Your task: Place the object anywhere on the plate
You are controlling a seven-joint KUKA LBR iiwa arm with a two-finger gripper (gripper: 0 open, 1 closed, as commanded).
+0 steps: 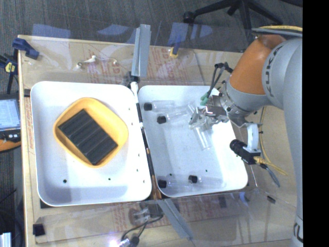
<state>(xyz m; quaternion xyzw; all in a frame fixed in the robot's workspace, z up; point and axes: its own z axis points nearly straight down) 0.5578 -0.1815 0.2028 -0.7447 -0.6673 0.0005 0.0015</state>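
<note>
Wooden bench [77, 53], light brown, carrying two shallow white plastic bins side by side.

Left white bin [46, 187]: holds a yellow rounded-square plate [117, 123], set at a slant near the bin's middle. A dark ridged rectangular object [87, 136], black-grey with parallel grooves, lies flat on the plate and covers most of its centre; the plate's yellow rim shows all round it.

Grey metal bar [140, 48]: stands on the bench just behind the seam between the two bins.

Right white bin [180, 163]: touching the left bin along its edge. Several small black knobs and clear, hard-to-read pieces lie near its back-left corner and along its front wall.

Grey arm with an orange band [257, 66]: reaches over the right bin from its right side.

Hand [201, 118]: metal, two-fingered, over the back half of the right bin, well apart from the plate. Whether its fingers stand wide or narrow cannot be told. Nothing is visibly held between them.
</note>
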